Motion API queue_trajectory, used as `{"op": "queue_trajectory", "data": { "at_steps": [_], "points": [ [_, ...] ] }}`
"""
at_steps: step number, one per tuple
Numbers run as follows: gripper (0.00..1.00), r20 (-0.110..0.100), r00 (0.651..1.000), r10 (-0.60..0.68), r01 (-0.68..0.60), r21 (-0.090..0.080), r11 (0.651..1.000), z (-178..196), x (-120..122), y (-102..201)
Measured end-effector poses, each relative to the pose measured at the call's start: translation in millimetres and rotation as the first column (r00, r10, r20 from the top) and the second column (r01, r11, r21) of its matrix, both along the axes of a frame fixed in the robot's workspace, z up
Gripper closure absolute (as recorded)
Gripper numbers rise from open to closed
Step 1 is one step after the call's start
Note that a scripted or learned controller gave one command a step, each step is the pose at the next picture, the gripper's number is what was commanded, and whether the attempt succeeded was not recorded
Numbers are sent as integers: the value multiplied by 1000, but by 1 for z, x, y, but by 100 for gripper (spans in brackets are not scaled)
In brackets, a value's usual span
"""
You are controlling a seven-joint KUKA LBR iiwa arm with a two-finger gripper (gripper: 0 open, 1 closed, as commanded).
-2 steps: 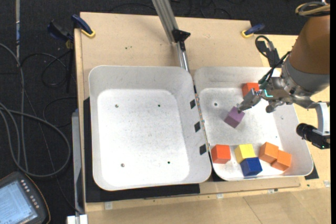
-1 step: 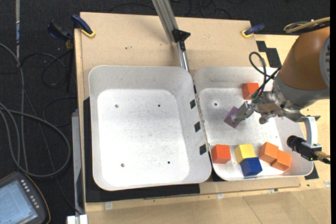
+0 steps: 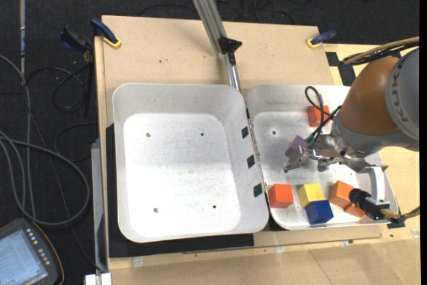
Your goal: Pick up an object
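End effector (image 3: pixel 295 158) over the right bin (image 3: pixel 267 107), by a purple block (image 3: pixel 295 145).
Camera view: whether it grips the purple block cannot be told. Around it lie orange blocks (image 3: pixel 281 195) (image 3: pixel 317 115) (image 3: pixel 343 193), a yellow block (image 3: pixel 310 193) and a blue block (image 3: pixel 319 211). Left bin (image 3: pixel 127 110) sits alongside on the desk (image 3: pixel 167 50). No writing is readable.

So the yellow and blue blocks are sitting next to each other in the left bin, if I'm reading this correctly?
Not quite: the camera view shows the yellow block and the blue block sitting next to each other in the right bin, not the left one.
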State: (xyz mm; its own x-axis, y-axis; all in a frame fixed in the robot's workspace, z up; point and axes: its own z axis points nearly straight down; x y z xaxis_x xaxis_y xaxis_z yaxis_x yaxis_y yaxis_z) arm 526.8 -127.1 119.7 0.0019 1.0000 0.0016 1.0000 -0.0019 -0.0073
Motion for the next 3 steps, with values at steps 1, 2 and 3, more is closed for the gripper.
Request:
{"op": "queue_trajectory", "data": {
  "at_steps": [1, 2, 3],
  "points": [
    [0, 6, 1000, 1, -1, -2, 1000, -25, 0, 0],
    [100, 9, 1000, 1, -1, -2, 1000, -14, 1, 0],
    [100, 13, 1000, 3, -3, -3, 1000, 32, -5, 0]
  ]
}}
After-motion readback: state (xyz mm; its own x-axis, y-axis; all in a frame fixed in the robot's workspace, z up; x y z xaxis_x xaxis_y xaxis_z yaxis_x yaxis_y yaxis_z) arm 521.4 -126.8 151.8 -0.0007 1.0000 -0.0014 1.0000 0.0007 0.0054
